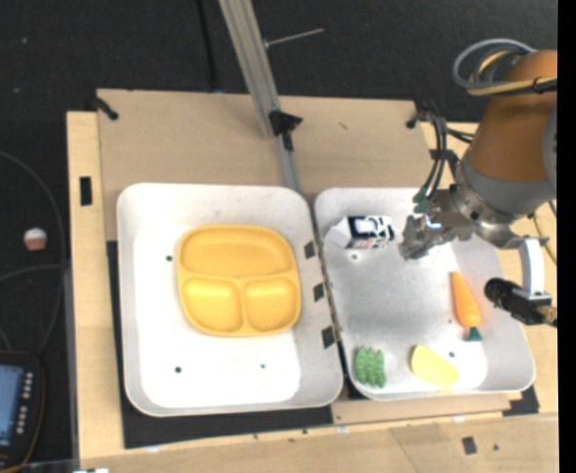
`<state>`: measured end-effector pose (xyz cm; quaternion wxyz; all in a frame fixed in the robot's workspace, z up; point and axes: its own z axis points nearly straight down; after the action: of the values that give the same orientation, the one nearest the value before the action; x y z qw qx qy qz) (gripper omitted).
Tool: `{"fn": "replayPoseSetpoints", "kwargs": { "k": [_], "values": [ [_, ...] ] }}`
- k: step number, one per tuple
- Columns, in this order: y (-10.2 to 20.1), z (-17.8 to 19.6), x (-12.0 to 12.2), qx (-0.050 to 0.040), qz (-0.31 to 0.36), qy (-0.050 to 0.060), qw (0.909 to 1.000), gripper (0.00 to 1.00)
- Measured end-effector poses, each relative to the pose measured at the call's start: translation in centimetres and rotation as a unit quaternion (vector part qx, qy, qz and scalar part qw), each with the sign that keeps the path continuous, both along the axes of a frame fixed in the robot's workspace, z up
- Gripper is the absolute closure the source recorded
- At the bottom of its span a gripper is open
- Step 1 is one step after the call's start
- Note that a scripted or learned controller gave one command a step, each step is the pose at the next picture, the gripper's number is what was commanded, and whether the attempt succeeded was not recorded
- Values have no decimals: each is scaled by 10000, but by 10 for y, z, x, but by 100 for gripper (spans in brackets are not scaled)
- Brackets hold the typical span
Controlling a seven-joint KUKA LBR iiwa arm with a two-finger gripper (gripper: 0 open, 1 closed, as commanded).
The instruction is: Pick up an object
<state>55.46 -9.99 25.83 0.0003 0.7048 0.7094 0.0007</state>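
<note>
The gripper (417, 236) hangs over the right bin (396, 304), and I cannot tell how it is set. It is only reaching so far. The carrot (464, 300) lies at its four o'clock, untouched. Next I think it must go down onto one toy

No readable text anywhere. Small black-and-white item (370, 230) in right bin (396, 304) may carry print, too blurred to read. Handheld screen (0, 402) at lower left glows blue, illegible.
</note>
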Motion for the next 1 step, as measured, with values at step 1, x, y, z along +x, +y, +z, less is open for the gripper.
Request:
{"fn": "replayPoseSetpoints", "kwargs": {
  "k": [1],
  "values": [
    [48,-5,-4,1,2,1,10000,100]
  ]
}}
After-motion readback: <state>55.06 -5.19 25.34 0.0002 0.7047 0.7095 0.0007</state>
